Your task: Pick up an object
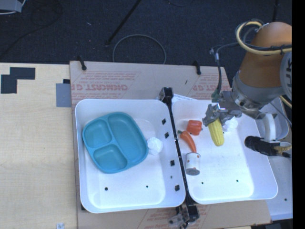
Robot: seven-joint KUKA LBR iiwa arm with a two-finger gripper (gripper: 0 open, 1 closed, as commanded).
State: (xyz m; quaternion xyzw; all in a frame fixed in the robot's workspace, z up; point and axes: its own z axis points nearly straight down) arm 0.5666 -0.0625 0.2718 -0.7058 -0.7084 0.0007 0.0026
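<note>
Grey arm (257,87) with orange band (269,44), yellow-black cable loop (248,32), metallic tool (217,116).

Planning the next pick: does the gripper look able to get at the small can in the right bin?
Probably yes. The can lies apart from the carrot with nothing over it, but the gripper seems to hold the corn.

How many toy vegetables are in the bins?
3, all in the right bin: corn cob at the gripper, red pepper left of it, carrot below. Others may be hidden.
</note>
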